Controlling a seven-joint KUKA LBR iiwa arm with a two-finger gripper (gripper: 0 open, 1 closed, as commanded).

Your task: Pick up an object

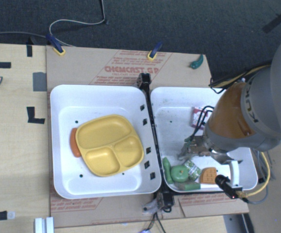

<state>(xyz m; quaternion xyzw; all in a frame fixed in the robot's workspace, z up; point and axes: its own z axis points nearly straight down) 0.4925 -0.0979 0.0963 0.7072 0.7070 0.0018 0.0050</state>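
Right white bin (179, 111): hand (192, 149) low above green toy (179, 173), opening unclear.

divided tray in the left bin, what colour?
Yellow. The divided tray has three compartments and lies in the left bin; it shows clearly in the camera view.

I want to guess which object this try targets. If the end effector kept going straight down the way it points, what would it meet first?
Probably the green object at the right bin's near edge, just below the end effector. Depth is unclear from this slant.
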